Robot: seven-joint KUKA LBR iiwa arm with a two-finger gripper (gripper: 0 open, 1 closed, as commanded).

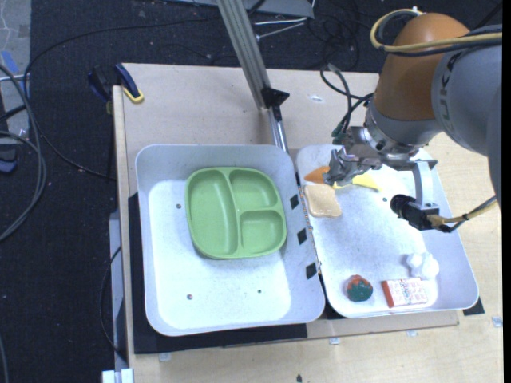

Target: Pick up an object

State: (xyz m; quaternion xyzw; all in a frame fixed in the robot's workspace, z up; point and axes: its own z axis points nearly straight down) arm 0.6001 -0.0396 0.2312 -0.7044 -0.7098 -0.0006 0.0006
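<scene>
Two bins sit on the desk; the gripper (345, 168) hovers at the right bin's (375, 238) far-left corner, its state unclear, partly hiding an orange object (318, 173).

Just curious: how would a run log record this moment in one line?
gripper low at right bin's far corner | beside bread, banana | tray in left bin

I see a green divided tray (236, 212), a tan piece (322, 201) just below the jaws, yellow (366, 183) and orange (317, 174) bits beside them.
</scene>
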